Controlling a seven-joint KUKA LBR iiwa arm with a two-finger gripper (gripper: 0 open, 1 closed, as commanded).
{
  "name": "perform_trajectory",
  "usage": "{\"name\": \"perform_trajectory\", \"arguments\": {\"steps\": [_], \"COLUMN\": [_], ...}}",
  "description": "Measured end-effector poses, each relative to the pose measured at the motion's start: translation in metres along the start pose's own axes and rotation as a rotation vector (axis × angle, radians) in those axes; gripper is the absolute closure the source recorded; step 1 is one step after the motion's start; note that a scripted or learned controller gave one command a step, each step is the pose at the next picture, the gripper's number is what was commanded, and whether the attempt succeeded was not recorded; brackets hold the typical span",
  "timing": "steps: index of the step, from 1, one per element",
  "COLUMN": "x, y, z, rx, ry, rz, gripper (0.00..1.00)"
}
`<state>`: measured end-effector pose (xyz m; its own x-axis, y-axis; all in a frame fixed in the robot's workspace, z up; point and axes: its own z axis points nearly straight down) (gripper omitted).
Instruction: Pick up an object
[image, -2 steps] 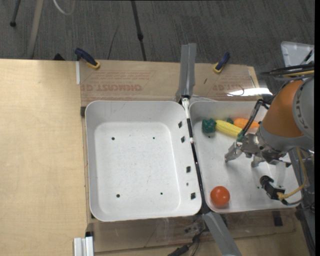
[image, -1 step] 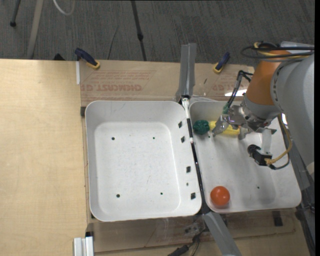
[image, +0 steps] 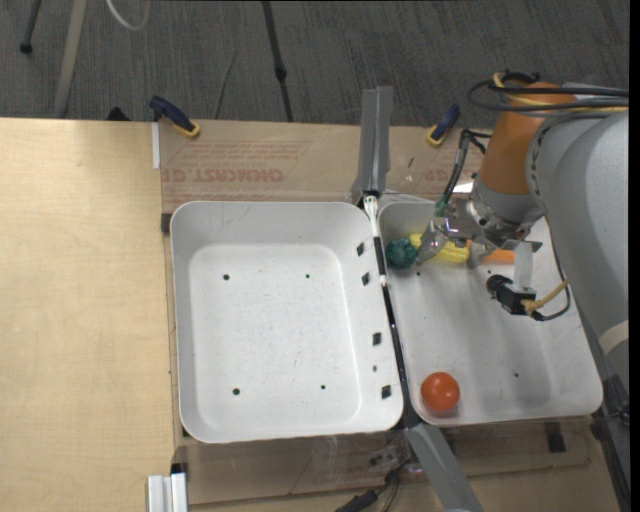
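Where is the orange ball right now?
The orange ball sits in the right bin, in its near left corner beside the divider, well away from the green and yellow things at the far end.

Arm (image: 540, 150) over right bin (image: 560, 400); orange ball (image: 440, 392) near front.

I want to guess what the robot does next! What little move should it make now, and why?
Probably a short drop straight down. The gripper hangs at the far end of the right bin, right by the green toy and yellow toy, and nothing shows between its fingers. The orange ball sits far off at the near edge, so the close toys look like the easier pick.
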<state>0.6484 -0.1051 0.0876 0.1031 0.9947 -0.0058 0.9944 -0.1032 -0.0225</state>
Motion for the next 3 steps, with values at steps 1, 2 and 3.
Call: {"name": "perform_trajectory", "arguments": {"steps": [1, 2, 3], "x": [-0.07, -0.011, -0.037], "y": [-0.063, -0.172, -0.079], "z": [-0.002, 0.001, -0.017], "rx": [-0.022, -0.019, -0.023], "ry": [0.003, 0.005, 0.002], "rz": [-0.139, -0.101, -0.239], "gripper": [0.0, 0.0, 0.0]}}
